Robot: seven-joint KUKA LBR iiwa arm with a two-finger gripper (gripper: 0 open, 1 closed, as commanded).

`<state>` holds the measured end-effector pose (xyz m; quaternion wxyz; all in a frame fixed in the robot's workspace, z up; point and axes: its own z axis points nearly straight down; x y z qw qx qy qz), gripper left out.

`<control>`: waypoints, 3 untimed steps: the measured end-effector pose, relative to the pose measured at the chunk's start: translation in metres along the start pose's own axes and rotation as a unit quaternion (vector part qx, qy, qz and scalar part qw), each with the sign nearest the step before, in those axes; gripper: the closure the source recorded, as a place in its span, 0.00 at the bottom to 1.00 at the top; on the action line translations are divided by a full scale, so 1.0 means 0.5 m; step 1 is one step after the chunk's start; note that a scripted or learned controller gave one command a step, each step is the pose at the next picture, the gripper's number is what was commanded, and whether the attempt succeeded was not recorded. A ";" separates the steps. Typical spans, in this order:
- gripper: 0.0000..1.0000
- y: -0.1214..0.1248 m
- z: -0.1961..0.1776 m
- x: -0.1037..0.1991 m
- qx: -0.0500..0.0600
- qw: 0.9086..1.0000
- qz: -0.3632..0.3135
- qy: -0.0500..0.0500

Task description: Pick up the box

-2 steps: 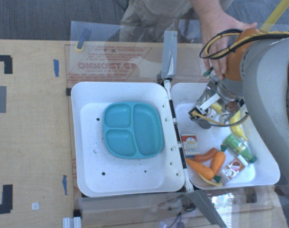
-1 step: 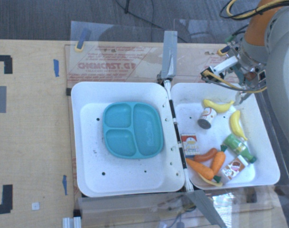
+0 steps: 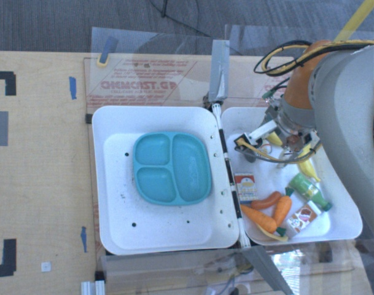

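The gripper [image 3: 290,145] sits under the grey wrist, which covers its working end from above, so whether it grips anything cannot be told. A banana [image 3: 307,167] lies right beneath it, showing just a yellow end at the gripper's lower right, the rest covered. The arm [image 3: 349,103] is cut off by the view's right edge and hides the right bin's [image 3: 343,229] rim to the right of the gripper. Below and left of the gripper, the small box [image 3: 245,186] bears print too small to read, as does the carton [image 3: 303,217] farther down. A yellow scrap [image 3: 277,236] under the carrot [image 3: 263,219] there is mostly covered, and what it is cannot be told.
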<state>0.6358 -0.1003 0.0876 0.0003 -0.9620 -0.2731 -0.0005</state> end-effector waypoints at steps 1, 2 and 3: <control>0.00 -0.041 -0.293 0.067 0.001 0.999 0.039 -0.002; 0.00 -0.202 -0.190 0.059 0.002 0.996 0.090 -0.003; 0.00 -0.079 -0.280 0.027 0.000 0.988 0.157 -0.001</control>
